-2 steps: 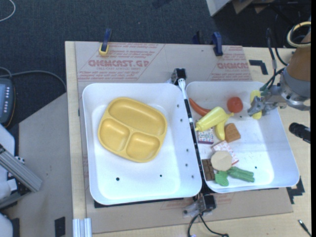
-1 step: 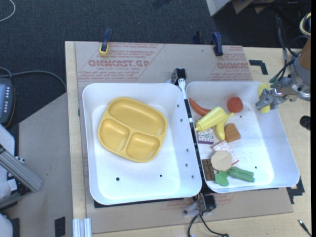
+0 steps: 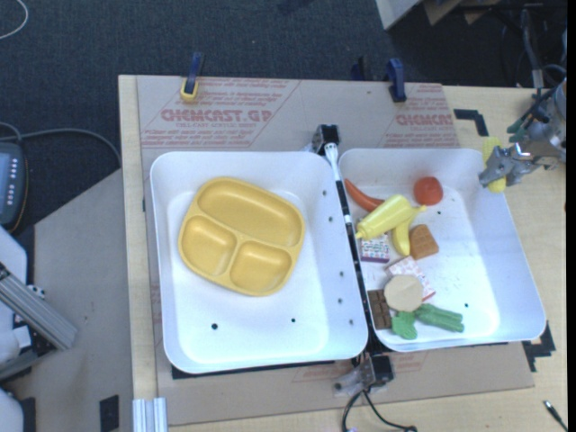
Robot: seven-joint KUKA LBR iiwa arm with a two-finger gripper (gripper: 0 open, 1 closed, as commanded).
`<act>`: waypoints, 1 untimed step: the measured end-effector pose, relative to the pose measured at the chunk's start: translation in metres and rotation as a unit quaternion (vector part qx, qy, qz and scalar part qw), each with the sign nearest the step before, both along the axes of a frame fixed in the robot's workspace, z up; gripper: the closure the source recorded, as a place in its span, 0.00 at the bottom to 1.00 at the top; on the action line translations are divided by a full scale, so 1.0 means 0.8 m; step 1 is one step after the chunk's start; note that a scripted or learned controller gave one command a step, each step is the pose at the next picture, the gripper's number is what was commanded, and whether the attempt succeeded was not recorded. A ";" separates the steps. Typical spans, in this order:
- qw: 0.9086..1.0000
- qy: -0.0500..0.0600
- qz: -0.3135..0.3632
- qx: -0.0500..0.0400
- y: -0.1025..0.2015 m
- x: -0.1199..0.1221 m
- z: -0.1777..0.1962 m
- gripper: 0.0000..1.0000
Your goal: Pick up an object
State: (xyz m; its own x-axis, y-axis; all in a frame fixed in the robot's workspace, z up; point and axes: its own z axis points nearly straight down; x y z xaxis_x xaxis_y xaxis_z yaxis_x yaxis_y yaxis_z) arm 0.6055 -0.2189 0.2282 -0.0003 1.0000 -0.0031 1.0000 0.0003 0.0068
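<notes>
Well apart, claw, tomato leftward

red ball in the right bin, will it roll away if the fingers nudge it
Probably. The red ball looks round and smooth, sitting apart from the other toys on bare bin floor, so a nudge likely sends it rolling. It seems small, probably light.

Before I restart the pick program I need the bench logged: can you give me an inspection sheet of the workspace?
Surface: brown board bearing left bin and right bin, side by side.
Job's things: in the right bin, yellow bottle, red ball, tan disc, green toy, along its left side.
Clutter: yellow divided plate in the left bin.
Claw: claw above the right bin's upper right corner, nothing between its fingers.
Cables: one below the bins, one at far left.
Surroundings: dark carpet.
</notes>
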 end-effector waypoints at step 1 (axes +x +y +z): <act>1.000 0.005 0.002 0.003 0.060 -0.021 -0.011 1.00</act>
State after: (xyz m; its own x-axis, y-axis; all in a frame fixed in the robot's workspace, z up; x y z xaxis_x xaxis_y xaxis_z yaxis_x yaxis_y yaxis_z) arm 0.5885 -0.1711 0.2198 -0.0043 1.0000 0.0026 1.0000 0.0043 -0.0031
